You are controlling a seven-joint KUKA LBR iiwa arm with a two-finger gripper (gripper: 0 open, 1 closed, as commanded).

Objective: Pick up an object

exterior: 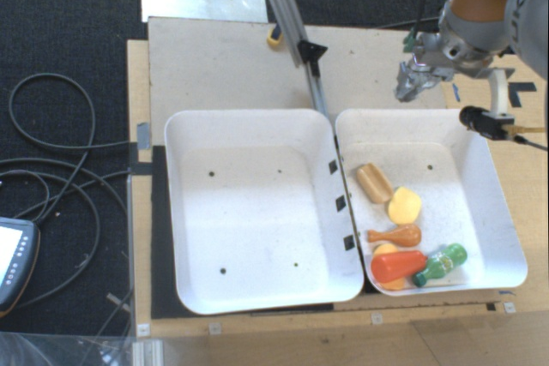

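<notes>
**Jaws raised beyond the right bin, toys below them**

Nearest the camera: green bottle (442,263) and red-orange piece (397,265) lie touching at the right bin's (502,210) front edge, well below and apart from the jaws (412,86). Just behind them, an orange drumstick-shaped toy (396,236), then a yellow rounded piece (405,206) touching a tan bread-like block (374,183). All five cluster in the bin's left half, straight toward the camera from the jaws. The left bin (184,210) sits off to the jaws' side, across the divider. Farthest: jaws hang over the surface (214,64) just past the right bin's far rim, nothing between them. Whether they stand apart or together — cannot tell, too small and blurred.
</notes>
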